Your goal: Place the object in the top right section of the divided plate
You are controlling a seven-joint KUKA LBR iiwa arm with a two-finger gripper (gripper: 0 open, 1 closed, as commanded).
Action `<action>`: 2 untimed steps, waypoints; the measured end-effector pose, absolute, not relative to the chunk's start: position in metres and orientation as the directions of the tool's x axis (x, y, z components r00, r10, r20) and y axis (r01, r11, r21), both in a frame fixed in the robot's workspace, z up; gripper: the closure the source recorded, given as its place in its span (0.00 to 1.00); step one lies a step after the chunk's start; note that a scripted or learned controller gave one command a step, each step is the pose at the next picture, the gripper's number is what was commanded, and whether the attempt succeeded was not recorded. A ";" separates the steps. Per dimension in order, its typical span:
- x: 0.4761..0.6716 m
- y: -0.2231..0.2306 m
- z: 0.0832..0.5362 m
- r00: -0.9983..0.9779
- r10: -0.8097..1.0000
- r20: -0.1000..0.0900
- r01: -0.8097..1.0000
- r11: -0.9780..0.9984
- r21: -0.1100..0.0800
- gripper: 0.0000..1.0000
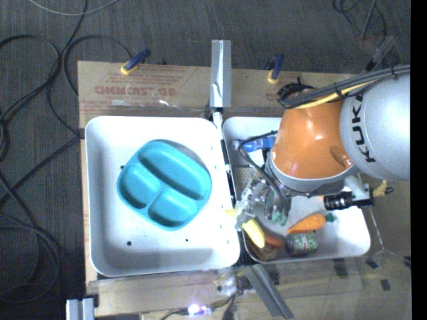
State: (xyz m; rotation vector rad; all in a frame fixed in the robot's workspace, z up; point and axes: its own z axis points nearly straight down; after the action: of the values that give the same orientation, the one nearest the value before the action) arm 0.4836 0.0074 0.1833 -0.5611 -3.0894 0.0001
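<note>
— Along the near wall of the right-hand shallow white bin (357, 244), what do you see first?

— You see four small things crowded together. A yellow curved piece (253, 233) sits at the near left corner, and a brown lump (271, 241) touches it. Just to the right lies a dark green, speckled round object (301, 244). An orange toy carrot (307, 223) lies tilted just behind that.

— Where is the claw?

— The two-finger gripper (261, 204) hangs over the left part of that bin, just behind the yellow piece. You cannot tell whether it is wide or narrow, or whether it holds anything, because metal and shadow blur together there. The grey arm's orange band (310, 145) covers the bin's middle and far part.

— And the task's thing?

— You cannot tell which of the four it is. All of them lie in the right bin, well apart from the light blue plastic divided plate (165, 183). That plate rests at a slant in the middle of the left white bin (107, 179).

— Farther back?

— A brown cardboard sheet (133, 89) lies under both bins. A blue and yellow clamp (135, 61) grips its far edge.
</note>
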 end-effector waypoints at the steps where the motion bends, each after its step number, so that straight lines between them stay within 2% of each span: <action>1: 0.493 0.090 0.183 -0.999 -0.046 0.001 -0.046 0.999 0.002 1.00; 2: 0.492 0.107 0.091 -0.937 -0.348 -0.013 -0.348 0.937 -0.001 1.00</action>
State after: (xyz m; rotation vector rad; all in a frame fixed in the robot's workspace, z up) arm 0.4922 0.1066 0.0910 0.5583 -3.1047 -0.0013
